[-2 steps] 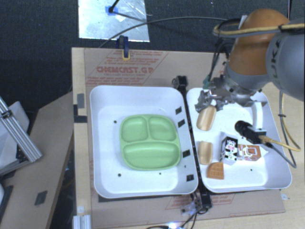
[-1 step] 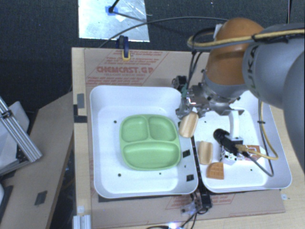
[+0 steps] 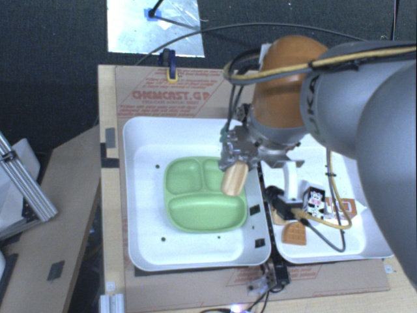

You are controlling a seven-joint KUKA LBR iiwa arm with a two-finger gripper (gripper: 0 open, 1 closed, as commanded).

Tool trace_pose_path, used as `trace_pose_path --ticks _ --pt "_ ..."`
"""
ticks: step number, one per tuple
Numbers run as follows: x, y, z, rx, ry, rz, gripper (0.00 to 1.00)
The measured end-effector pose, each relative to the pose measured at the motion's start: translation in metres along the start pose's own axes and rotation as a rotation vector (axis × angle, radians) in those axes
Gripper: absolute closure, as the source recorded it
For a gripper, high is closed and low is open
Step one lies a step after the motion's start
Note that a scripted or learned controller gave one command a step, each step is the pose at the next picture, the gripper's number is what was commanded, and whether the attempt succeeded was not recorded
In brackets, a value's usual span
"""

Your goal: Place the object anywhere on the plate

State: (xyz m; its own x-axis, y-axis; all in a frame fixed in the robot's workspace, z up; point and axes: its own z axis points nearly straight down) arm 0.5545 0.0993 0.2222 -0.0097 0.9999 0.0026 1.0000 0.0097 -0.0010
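Camera view shows you the gripper [image 3: 233, 163] clamped on a tan roll [image 3: 234, 178], hanging over the right edge of the green plate [image 3: 195, 207]. You're mid-placement; next, lower and let go.

**Only one thing readable here**

The brown cardboard sheet [image 3: 171, 95] under the bins has red print that reads "CHEMCAST", followed by what looks like "GP". More red print shows on the cardboard along the front edge, but it's too small to make out. Couldn't read anything else.
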Motion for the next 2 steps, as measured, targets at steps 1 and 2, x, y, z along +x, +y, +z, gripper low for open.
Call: trace_pose_path --ticks 1,2 --pt "0.045 -0.019 -0.009 -0.001 0.0 0.0 1.0" --pt "0.099 -0.035 -0.007 0.0 0.0 -0.001 1.0"
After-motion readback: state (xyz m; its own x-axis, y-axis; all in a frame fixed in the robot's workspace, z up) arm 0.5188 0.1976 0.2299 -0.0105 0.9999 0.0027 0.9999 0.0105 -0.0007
